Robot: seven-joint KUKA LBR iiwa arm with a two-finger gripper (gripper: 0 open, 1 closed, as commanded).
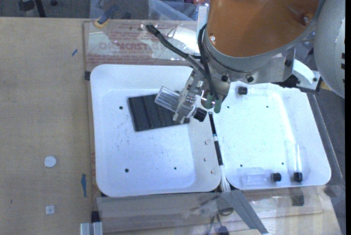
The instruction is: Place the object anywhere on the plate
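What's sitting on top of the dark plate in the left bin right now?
A clear plastic piece overlaps the dark ribbed plate at its upper right corner. The gripper covers the plate's right edge, hiding what lies beneath.

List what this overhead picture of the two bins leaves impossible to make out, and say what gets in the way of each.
- Gripper: its fingers are small and blurred, so their state is unclear.
- Dark ridged plate in the left bin: its right end lies under the gripper.
- Clear object at the gripper: transparent, so its outline and whether it is gripped stay unclear.
- Clear tubes in the right bin: nearly invisible against white.
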